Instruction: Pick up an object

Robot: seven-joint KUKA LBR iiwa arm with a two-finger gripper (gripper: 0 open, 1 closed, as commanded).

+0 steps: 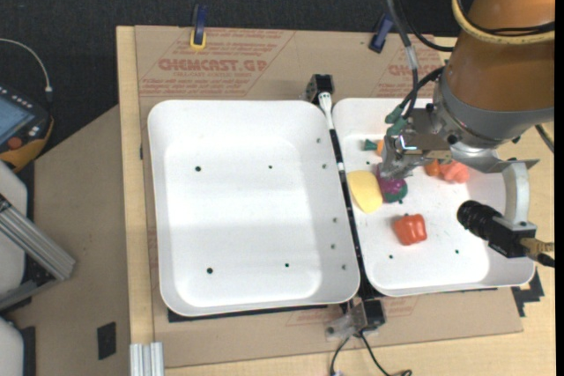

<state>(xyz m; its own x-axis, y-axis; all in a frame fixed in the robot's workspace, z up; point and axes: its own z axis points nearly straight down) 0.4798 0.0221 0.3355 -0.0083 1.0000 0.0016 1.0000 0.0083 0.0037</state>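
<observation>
Dark carpet surrounds a bench topped with a brown cardboard sheet, and on it two shallow white bins sit side by side, the left bin and the right bin meeting along a dark seam. Inside the right bin, close to that seam, a small purple and green object lies just beside a pale yellow object; the two look to be touching, the yellow one nearer the left bin. The gripper hangs directly above the purple piece, its metal tip reaching down to it, though whether the fingers are apart or closed around it cannot be told from this angle. Nearer the front of the bin, apart from the pair, rests a red object. An orange-pink object lies toward the bin's right side, partly hidden under the arm. A tiny orange bit peeks out beside the gripper body. The grey arm with its orange band comes in from the right, cables trailing along it. A black cylindrical part juts over the bin's right edge. A blue clamp grips the cardboard's far edge.
</observation>
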